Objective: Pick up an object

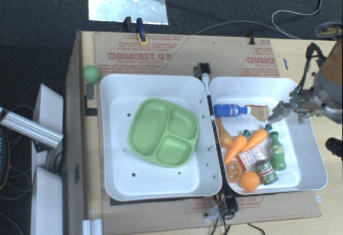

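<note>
White right bin (308, 172) is my landmark: arm comes over its right rim, gripper (274, 113) hovering near its upper middle, fingers look nearly pressed together, pinching nothing I see. Inside: blue bottle (231, 110) just left of the gripper, carrots (245, 142) below, green bottle (276, 154), orange (249, 181). Green divided plate (163, 132) in the neighbouring bin.

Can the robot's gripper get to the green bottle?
Probably yes. The gripper hovers just above the green bottle in the right bin, and nothing covers the bottle; only carrots crowd one side.
</note>
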Controlling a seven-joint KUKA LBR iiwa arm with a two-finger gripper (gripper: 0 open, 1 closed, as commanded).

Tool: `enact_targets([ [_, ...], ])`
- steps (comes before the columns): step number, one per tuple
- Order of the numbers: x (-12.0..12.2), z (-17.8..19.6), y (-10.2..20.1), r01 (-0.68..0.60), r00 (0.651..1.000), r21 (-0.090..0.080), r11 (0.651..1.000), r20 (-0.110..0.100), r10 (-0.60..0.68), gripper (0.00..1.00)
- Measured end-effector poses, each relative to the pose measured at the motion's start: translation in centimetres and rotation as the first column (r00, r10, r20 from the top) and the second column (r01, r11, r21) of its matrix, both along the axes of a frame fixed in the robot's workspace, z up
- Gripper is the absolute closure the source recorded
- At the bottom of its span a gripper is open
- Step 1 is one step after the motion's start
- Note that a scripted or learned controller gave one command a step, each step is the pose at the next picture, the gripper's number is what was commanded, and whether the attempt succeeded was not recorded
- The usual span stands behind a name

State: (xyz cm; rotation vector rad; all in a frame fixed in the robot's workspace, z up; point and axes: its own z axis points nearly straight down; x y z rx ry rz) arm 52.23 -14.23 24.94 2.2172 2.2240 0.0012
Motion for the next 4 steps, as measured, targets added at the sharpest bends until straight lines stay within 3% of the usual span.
enact_targets([
  [1, 6.0, -15.7, -1.4, 0.001, 1.0, 0.001, 1.0, -0.005, -0.001, 0.0],
  [2, 12.1, -16.5, -1.0, -0.001, 1.0, 0.0, 1.0, 0.002, 0.001, 0.0],
  [3, 14.2, -16.8, -2.6, -0.005, 1.0, 0.005, 1.0, -0.023, 0.005, 0.0],
  [4, 14.3, -15.7, -2.5, -0.007, 1.0, 0.003, 1.0, -0.02, 0.008, 1.0],
])
